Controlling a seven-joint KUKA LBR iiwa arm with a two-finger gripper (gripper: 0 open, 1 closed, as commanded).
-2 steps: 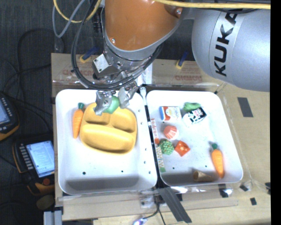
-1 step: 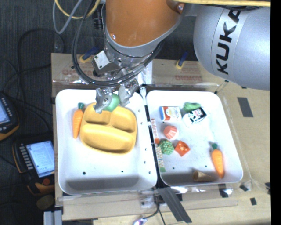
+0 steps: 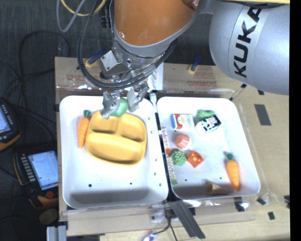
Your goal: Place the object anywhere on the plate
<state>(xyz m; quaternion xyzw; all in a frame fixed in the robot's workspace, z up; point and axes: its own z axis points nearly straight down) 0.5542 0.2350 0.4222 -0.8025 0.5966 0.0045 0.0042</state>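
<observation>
Grey arm overhead, orange band above the wrist. Its gripper pinches a green object between 2 fingers, at the far edge of the yellow plate in the left bin.

A tan tabletop stood on a dark carpeted floor. Black and yellow cables trailed across the floor at the upper left. A handheld pendant and a lit tablet lay on the floor to the left. Black tape strips marked the tabletop's right side.
</observation>
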